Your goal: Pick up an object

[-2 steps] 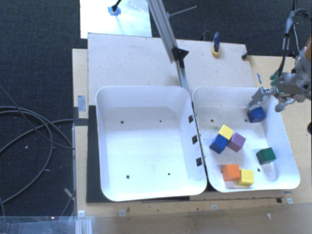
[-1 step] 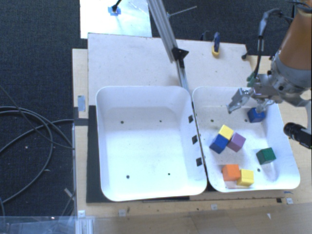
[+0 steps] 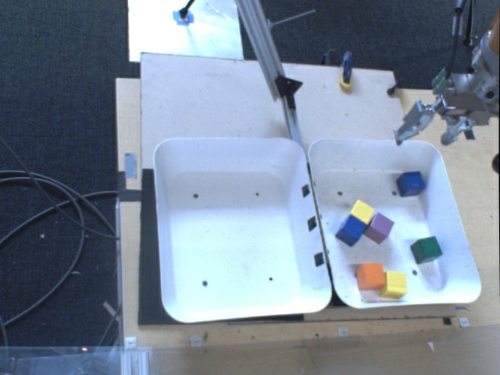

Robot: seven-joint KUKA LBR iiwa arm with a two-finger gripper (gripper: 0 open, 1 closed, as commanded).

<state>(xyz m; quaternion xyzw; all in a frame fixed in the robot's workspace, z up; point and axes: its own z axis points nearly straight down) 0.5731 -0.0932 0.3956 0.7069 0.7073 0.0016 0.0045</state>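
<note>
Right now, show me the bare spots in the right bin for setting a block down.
In the right bin, the far left corner, left of the blue cube, is bare. So is the near left corner beside the orange cube. The middle is crowded: yellow cube, purple cube, another blue.

A pale wooden table (image 3: pixel 129 131) is sitting on dark carpeted floor (image 3: pixel 62 69), with a lighter speckled board (image 3: pixel 211 100) lying across its top. Black cables (image 3: pixel 47 209) are looping over the carpet at the left. A slanted metal pole (image 3: pixel 262 41) is crossing the board from the top, and a bright reflective sheet (image 3: pixel 168 22) is catching the light behind the table. A yellow and blue clamp (image 3: pixel 345 73) is gripping the board's far edge.
</note>
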